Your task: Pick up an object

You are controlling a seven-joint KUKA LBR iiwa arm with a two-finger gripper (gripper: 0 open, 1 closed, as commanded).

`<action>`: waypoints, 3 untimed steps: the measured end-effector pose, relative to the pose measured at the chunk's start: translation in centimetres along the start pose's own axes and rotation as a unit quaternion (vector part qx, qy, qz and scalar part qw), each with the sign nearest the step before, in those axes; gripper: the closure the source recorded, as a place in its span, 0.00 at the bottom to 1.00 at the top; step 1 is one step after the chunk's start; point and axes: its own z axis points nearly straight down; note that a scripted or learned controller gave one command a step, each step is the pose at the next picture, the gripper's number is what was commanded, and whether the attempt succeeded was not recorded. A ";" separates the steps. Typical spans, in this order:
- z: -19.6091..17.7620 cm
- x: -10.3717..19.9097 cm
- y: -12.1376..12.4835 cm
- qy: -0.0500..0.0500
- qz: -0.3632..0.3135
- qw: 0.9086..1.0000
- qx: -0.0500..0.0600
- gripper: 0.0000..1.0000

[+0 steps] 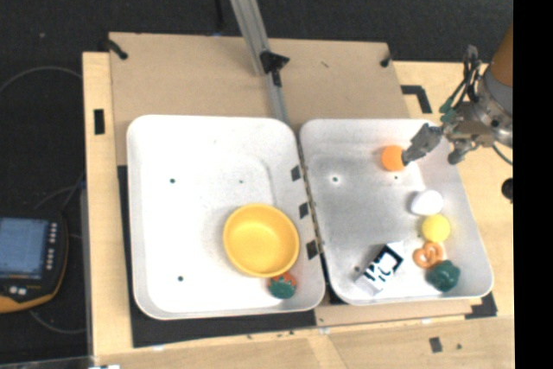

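Counting what's laid out: two white bins side by side on the tabletop (pixel 216 78). The left bin (pixel 190 160) has one yellow bowl (pixel 261 239) near its front right, plus one small green-and-red thing (pixel 282 286) touching the bowl's front edge. The right bin (pixel 346 212) carries six bits: one orange ball (pixel 392 157) near the back, one white egg-shaped lump (pixel 426 203), one yellow ball (pixel 435 228) just in front of it, one orange ring-like piece (pixel 427 255), one dark green lump (pixel 444 276) at the front right corner, and one black-and-white box (pixel 379 269) lying tilted near the front.

The claw (pixel 441 144) sits over the right bin's back right area, fingers spread apart with nothing between them; one fingertip is just beside the orange ball.

Tabletop is plain tan board, dark floor around it, a grey metal pole (pixel 246 4) slanting up at the back, and a handheld screen unit (pixel 30 259) off to the left.
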 end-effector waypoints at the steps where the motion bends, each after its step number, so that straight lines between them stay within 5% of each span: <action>1: 0.0 0.0 0.0 0.000 0.000 1.000 0.000 0.00; 3: 8.7 0.1 0.7 -0.001 0.003 1.000 0.002 0.00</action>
